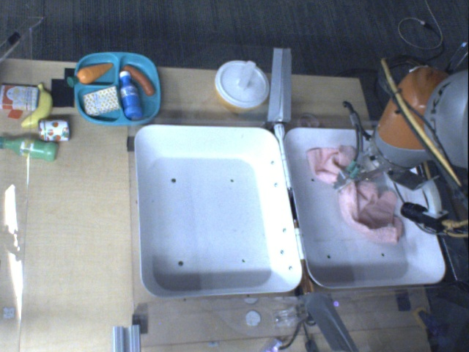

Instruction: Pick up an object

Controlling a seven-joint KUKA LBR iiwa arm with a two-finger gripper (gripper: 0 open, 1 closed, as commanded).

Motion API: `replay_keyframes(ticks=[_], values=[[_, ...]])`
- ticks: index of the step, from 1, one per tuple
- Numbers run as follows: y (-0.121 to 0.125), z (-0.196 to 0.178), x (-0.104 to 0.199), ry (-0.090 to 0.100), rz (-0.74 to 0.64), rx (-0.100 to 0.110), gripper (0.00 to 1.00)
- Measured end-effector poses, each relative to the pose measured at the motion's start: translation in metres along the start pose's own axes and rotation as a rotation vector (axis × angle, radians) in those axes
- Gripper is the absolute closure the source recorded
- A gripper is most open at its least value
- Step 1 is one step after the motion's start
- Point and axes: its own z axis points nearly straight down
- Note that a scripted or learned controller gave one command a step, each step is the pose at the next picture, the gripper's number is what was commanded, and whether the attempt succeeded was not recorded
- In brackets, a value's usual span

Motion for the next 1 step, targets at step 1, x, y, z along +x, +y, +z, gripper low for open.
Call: replay_keyframes(ticks=[1], values=[[0.0695, -0.0829, 0.0332, 0.013, -0.114, 0.013, 1.00]])
